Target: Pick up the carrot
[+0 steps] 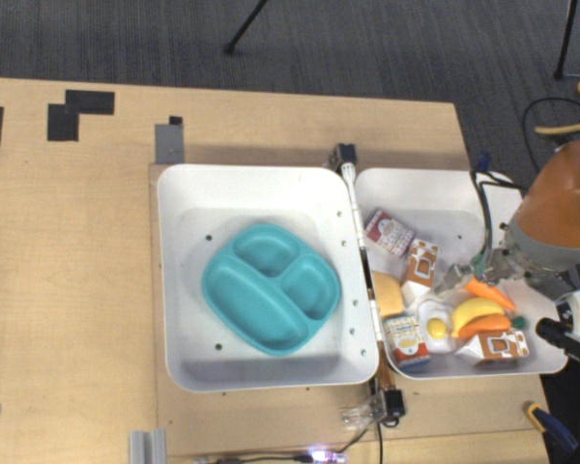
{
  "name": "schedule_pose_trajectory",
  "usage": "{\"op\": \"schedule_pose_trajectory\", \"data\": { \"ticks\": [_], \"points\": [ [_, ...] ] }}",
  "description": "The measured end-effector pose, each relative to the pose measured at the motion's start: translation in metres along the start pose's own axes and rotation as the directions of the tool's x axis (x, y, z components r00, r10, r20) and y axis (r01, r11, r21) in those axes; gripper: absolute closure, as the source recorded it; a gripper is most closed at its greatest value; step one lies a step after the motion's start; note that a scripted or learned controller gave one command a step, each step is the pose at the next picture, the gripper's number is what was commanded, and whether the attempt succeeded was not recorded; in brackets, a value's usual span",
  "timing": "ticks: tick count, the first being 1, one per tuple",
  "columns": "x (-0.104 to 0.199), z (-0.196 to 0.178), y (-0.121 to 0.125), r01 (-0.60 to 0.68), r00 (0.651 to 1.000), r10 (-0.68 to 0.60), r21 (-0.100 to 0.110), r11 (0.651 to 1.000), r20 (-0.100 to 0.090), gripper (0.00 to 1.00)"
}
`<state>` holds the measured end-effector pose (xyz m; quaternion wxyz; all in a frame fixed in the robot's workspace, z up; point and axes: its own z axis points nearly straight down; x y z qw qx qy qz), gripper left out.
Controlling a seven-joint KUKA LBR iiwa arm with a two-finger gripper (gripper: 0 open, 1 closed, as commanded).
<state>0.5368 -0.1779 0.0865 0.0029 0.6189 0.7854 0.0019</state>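
In the right bin (435, 193), the orange carrot (491, 294) lies slanted near the right wall, just above a yellow banana (474, 312). My gripper (476, 276) is low in this bin, right at the carrot's upper left end and touching or nearly touching it. The grey wrist and orange band of the arm (561, 206) hang over the bin's right rim and hide part of it. A second orange piece (483, 326) with a green end lies just below the banana.
The right bin also holds two small cartons (389, 232) (422, 259), a cheese wedge (391, 295), a can (406, 341), a white egg piece (433, 325) and an orange carton (504, 346). The left bin (184, 288) holds a teal divided plate (271, 288).
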Motion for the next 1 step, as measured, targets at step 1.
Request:
{"op": "schedule_pose_trajectory", "data": {
  "ticks": [1],
  "points": [
    [-0.0006,-0.013,0.0043,0.001,1.0,-0.001,-0.01,1.0,0.005,1.0]
  ]
}}
